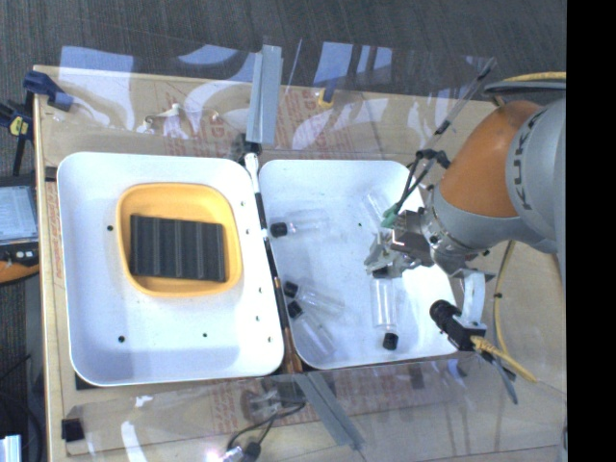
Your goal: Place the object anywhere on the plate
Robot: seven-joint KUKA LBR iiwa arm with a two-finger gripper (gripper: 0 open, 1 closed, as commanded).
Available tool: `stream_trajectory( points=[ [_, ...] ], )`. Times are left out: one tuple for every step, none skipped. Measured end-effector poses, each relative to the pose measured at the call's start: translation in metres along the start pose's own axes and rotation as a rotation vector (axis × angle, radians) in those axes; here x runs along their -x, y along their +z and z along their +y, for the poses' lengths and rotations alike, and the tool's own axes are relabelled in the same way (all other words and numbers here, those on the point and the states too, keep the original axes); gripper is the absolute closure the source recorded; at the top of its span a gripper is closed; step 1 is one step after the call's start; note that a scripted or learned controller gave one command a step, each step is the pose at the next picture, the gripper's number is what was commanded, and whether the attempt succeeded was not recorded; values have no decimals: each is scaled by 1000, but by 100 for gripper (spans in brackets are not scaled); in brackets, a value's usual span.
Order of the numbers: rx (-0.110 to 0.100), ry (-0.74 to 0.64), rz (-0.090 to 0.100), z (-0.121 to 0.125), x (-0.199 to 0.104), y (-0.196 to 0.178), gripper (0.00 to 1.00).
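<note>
A yellow plate [178,200] with a dark ribbed centre lies in the left bin [87,335]. Several clear tubes with black caps lie in the right bin [327,176]: one [300,225] near the divider, one [386,308] at the front right, two more [313,301] at the front left. My gripper [390,255] is low over the right side of the right bin, just above the front-right tube's upper end. Another clear tube [374,205] lies just behind it. Nothing I can see is gripped.
The arm's grey and orange wrist [491,176] hangs over the right bin's right edge, with cables [423,162] trailing from it. A raised divider [262,248] separates the bins. Metal brackets stand at the back [262,94] and front [322,407] of the bench.
</note>
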State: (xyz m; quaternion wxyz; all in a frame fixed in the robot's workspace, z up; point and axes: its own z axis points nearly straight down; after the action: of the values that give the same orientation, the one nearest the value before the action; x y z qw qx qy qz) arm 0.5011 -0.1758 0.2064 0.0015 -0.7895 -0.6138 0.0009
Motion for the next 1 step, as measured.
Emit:
stream_trajectory(
  points=[
    [2, -234, -1, 34, -24, 10, 100]
  ],
)
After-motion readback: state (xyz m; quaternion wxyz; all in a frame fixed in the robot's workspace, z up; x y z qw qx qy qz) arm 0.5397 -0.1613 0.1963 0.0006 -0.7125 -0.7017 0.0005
